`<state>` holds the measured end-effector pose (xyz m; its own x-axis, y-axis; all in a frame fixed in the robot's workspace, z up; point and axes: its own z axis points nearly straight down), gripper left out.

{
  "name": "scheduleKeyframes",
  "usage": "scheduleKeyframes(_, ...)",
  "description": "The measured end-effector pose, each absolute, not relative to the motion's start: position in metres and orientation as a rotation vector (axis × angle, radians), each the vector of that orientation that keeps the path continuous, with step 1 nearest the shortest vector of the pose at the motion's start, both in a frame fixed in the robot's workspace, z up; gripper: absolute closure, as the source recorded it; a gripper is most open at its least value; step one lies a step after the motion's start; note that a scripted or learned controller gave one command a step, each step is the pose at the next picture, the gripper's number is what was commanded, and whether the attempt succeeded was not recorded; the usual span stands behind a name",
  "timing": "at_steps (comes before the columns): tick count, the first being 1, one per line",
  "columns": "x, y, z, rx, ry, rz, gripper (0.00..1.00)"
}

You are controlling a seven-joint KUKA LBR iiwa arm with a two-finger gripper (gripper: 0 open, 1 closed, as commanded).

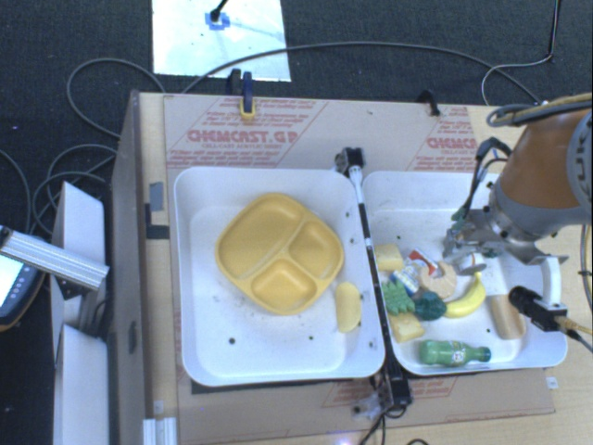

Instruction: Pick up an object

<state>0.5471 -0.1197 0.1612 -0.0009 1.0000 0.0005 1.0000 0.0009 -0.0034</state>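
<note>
My gripper (466,254) hangs low in the right bin (417,193), at the upper right edge of a pile of toy food. Just below it lies a yellow banana (469,299), and to its left a round tan piece with red and white marks (432,273). The pile also holds a light green broccoli (398,297), a dark green piece (430,307), a yellow block (389,258) and a yellow cube (406,326). A green bottle (452,351) lies on its side near the front wall. A tan bread piece (506,315) lies at the right.
The left bin (199,248) holds a yellow divided plate (278,251) and a pale yellow piece (347,306) by the dividing wall. The grey arm with its orange band (547,170) covers the right bin's far right corner. Cables run across the floor behind the bench.
</note>
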Motion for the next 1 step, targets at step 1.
scheduleKeyframes(1,0.5471,-0.1192,0.1608,-2.217,-2.221,0.003,0.0)
